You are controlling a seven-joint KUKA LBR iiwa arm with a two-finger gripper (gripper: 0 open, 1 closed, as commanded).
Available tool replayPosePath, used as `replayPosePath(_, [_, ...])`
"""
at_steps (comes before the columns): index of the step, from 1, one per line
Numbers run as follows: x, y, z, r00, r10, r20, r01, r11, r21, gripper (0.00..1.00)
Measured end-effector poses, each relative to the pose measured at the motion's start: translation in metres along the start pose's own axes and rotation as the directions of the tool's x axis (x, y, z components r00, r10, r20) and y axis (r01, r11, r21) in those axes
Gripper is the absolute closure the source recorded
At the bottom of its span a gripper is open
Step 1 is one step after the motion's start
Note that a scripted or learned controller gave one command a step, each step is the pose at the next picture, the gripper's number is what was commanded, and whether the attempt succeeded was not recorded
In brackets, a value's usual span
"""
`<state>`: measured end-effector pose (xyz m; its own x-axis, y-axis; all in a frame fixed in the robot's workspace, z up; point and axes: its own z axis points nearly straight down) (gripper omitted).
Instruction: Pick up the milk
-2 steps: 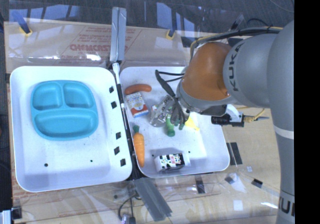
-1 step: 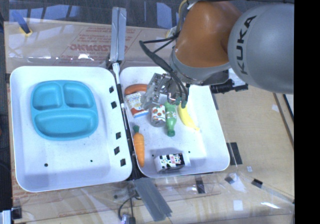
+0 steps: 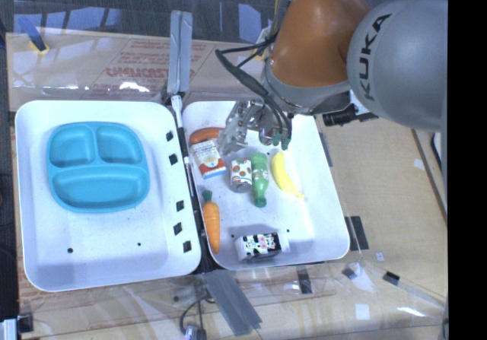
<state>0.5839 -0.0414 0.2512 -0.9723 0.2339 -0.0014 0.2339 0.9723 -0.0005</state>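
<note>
Lying on its side near the right bin's (image 3: 338,233) front wall, well apart from the gripper (image 3: 255,127) hovering toward the far end (spread or closed, I cannot tell), the milk (image 3: 260,245) looks a light, stiff but crushable carton, best pinched across its flat sides.

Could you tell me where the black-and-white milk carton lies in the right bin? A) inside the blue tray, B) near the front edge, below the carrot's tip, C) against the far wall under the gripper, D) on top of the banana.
B: the milk carton lies on its side near the front edge of the right bin, just right of the carrot.
</note>
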Motion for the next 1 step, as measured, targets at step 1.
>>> replayPosePath(1, [0.0,-0.0001,0.0,1.0,0.0,0.0,0.0,1.0,0.0,0.0])
